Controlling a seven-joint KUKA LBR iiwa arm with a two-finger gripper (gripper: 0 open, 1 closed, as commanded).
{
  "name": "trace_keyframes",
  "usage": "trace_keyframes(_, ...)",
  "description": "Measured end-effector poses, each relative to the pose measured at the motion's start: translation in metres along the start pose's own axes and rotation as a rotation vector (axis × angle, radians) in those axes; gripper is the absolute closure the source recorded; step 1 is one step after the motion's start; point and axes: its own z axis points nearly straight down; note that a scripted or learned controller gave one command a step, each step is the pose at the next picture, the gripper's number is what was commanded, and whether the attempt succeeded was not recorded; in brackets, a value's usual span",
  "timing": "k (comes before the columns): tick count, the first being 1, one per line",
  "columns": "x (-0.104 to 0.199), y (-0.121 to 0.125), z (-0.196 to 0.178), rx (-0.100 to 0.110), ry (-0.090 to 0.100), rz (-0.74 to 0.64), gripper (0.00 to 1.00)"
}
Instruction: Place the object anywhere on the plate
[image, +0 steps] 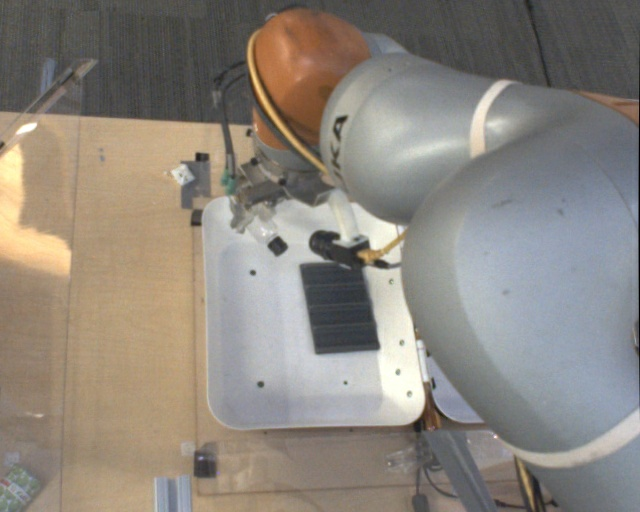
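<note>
We see the gripper (255, 215) at the white bin's (250, 380) eleven o'clock corner, though we cannot tell how it is set, while the dark ridged plate (340, 307) lies near the bin's centre.

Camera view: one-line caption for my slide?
KUKA arm reaches over the white bin, gripper near its far edge, beside a dark ribbed plate.

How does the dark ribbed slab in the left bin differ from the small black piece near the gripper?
The ribbed slab is far larger than the small black piece. The slab is a long grooved rectangle; the piece looks like a plain little block. The slab lies mid-bin, the piece at the bin's top edge, just under the gripper. Both are dark and rest on the white bin floor.
</note>
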Motion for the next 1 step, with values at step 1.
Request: trace_keyframes(1, 0.0011, 0.0013, -0.0117, -0.004, -0.002, -0.006, 1.00)
